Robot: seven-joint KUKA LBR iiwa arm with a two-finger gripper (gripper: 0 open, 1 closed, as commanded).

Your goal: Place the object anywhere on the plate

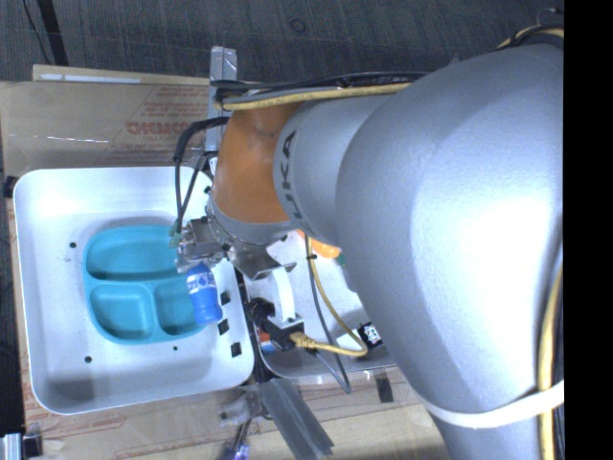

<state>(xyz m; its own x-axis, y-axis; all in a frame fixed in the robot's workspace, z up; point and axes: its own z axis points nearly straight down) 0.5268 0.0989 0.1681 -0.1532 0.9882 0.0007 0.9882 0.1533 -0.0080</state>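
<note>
Over the left shallow white bin [48,353] sits a blue three-compartment plastic plate [139,281]. At its right edge lies a small blue cylindrical object [203,293] with a pale label, just below the tool [199,247], whose grip state cannot be told.

Bulky grey arm [450,218], orange wrist band [251,175], black and yellow cables [326,89], dark lettering.
</note>
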